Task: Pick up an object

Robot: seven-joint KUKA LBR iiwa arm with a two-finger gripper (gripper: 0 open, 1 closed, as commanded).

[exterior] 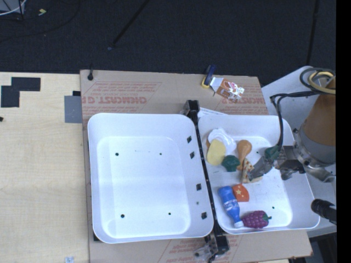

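The left bin (pixel 142 177) lies well apart from the jaws, on their far side. The right bin (pixel 299 215) holds every object and surrounds the gripper (pixel 256 171), which sits low over the bin floor. Whether the jaws are spread or pressed together cannot be told; nothing is visibly between them.

The blue bottle (pixel 229 201) lies just below the jaws, on its side. It is judged light, rigid and smooth; grasp across the body at mid-length, since the rounded wall may slip.

Beyond the jaws, away from the arm, lie the yellow piece (pixel 216 152) and the green piece (pixel 230 163). The purple grapes (pixel 255 219) lie further below, and the orange-red piece (pixel 241 192) sits just below the jaws.
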